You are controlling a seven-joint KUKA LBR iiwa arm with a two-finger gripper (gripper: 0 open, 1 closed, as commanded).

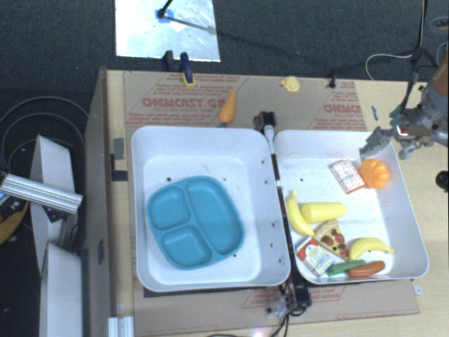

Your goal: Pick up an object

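Observation:
The right bin (414, 241) holds several toy foods. An orange pepper (375, 173) and a small red-and-white packet (346, 175) lie near its far right side. Towards the front are a banana (297, 213), a yellow block (323, 209), a pizza slice (331, 236), a second banana (370, 246), a printed packet (317, 258) and a red sausage (366, 269). My gripper (390, 148) hangs over the bin's far right corner, just above the pepper. Its two fingers are spread open with nothing between them.
The left bin (154, 160) holds a blue divided plate (195, 221). An orange carrot-like piece (227, 108) and a small yellow lump (290, 83) lie on the cardboard behind the bins. A black clip (266, 121) sits where the two bins meet.

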